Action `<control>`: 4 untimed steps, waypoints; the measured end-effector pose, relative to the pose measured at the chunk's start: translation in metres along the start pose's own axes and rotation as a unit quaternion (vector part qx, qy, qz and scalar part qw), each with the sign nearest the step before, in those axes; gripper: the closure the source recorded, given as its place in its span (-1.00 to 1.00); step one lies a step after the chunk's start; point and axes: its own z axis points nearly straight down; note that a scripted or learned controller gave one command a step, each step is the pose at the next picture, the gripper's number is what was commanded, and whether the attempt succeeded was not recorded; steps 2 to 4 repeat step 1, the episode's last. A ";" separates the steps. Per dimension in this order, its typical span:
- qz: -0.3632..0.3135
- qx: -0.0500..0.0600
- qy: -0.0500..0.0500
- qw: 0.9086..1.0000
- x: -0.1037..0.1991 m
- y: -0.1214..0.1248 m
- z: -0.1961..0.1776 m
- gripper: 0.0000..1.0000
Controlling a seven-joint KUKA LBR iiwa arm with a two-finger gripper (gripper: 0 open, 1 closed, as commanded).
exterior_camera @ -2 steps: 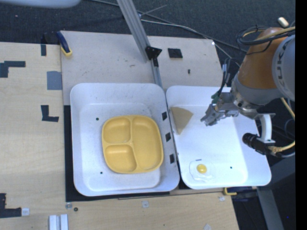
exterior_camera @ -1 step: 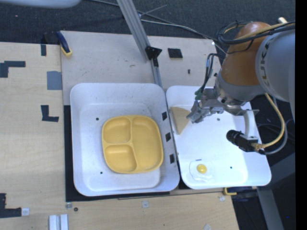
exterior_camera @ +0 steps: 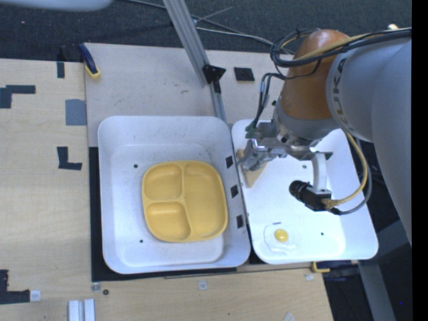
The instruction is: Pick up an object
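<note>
The big grey arm comes in from the right and bends down over the right bin, with its orange band above the wrist. The gripper points down at the bin's left edge, close to its far corner. A small tan thing sits right under it there. The left bin holds a smooth yellow plastic plate with three dips and round corners, lying flat in the middle. A toy fried egg, white with a yellow dot, lies near the right bin's near edge.
</note>
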 end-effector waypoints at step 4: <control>-0.001 -0.001 0.001 1.000 0.051 0.000 -0.010 1.00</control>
